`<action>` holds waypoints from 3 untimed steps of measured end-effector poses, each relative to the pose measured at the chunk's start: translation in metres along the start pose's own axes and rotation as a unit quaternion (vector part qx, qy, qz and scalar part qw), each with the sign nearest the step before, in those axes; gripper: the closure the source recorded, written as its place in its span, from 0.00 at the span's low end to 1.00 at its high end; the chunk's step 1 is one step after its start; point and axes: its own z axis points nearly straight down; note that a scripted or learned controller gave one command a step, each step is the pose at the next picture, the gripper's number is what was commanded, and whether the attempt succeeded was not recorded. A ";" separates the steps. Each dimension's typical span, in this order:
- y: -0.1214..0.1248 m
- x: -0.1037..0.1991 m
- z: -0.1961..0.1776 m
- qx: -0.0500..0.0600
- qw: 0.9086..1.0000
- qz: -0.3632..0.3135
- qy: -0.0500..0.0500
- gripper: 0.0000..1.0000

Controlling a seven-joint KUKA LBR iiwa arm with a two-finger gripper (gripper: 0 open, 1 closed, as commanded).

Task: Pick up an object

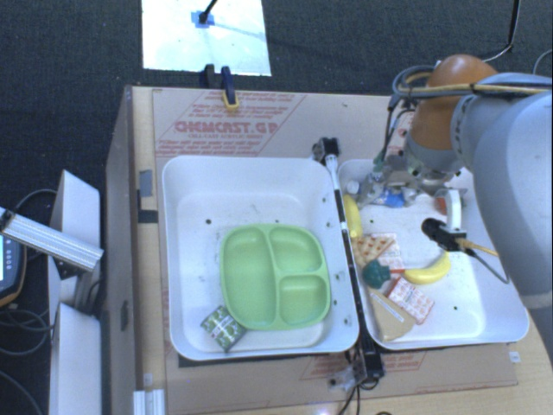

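Right, the gripper [385, 188] is down at the far end of the right bin [460, 333], so I'd call this the reach, with nothing lifted yet. From here I can't tell whether it's open or closed. Closest to it is a small blue thing [394, 200], just beside it, and that looks like the likely target. Next it needs to settle squarely over that piece and close on it cleanly. It's crowded in there: a yellow piece [352, 217] lies along the divider, and nearer me are a waffle [373, 247], a teal lump [376, 273], a banana [429, 271] and a red-and-white packet [411, 300]. Over in the left bin [207, 199], a green plate [276, 275] and a small checked packet [223, 326] sit well apart.
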 end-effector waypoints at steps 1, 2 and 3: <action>0.001 -0.004 0.000 0.000 1.000 -0.001 0.005 0.00; 0.001 -0.005 0.000 0.001 1.000 -0.001 0.007 0.00; -0.089 -0.021 0.001 -0.010 1.000 0.000 0.005 0.00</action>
